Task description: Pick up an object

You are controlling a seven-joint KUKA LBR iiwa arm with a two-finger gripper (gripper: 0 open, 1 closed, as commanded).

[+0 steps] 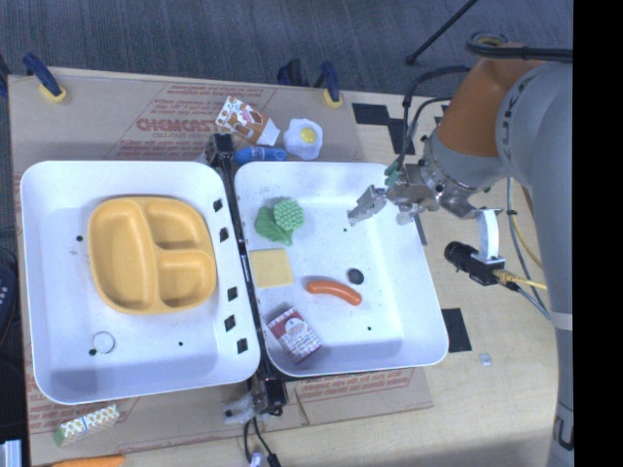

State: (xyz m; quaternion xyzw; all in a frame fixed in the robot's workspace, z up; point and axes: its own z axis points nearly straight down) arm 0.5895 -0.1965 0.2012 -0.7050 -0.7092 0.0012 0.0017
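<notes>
Nearest the camera, at the table's (506, 397) front edge around 7 o'clock, lies a small wrapped packet (86, 423) on the cardboard, just outside the left bin (39, 261). That bin carries a yellow tray (151, 253) with three compartments, sitting toward its middle, and a small clear ring (102, 342) near its front left corner.

The right bin (414, 300) touches the left one along a row of black clips. At its front, about 6 o'clock, a red carton (294, 335) lies tilted by the wall. Beyond it sits a sausage (334, 291) (orange-red, lying slantwise) with a small dark disc (355, 277) just beside its far end. A yellow block (272, 268) lies flat at 9 o'clock of the bin, and a green broccoli (279, 219) sits just past it.

The pincer (364, 208) hangs over the bin's far right part, around 2 o'clock, well apart from every object; whether its fingers are spread or pressed together I cannot tell, and nothing shows between them. The grey arm (531, 134) with its orange band comes in from the right.

Farthest off, behind the bins at 12 o'clock, a blue piece (259, 154), a fried egg (304, 137) and a printed box (239, 118) rest on the cardboard.
</notes>
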